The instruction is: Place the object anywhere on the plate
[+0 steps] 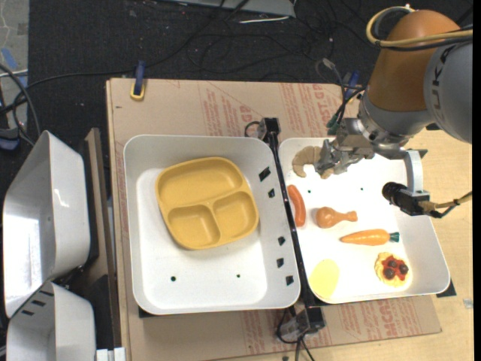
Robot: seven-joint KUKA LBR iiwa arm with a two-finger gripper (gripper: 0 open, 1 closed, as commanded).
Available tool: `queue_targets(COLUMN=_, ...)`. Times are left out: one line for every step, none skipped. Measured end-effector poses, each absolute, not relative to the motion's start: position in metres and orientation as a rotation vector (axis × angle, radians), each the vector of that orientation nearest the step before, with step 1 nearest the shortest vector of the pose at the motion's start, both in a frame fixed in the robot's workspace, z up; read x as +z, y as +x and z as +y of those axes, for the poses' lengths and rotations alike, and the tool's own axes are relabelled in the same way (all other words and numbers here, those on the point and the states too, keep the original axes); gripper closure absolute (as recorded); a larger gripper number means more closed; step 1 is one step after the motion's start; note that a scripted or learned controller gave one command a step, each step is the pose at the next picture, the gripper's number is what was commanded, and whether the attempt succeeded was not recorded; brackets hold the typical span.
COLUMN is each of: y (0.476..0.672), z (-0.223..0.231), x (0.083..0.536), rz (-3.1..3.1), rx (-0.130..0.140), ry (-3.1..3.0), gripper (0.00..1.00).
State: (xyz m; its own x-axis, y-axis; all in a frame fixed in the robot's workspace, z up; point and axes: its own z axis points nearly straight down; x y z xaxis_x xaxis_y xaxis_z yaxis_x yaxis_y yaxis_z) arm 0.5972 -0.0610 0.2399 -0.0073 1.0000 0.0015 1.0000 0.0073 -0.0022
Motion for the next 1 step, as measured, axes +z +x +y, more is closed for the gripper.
queue_targets(y=0.5852, z=-0.016, x=0.2318, rz=-2.227, rx=0.002, ry=-2.211, gripper=1.0)
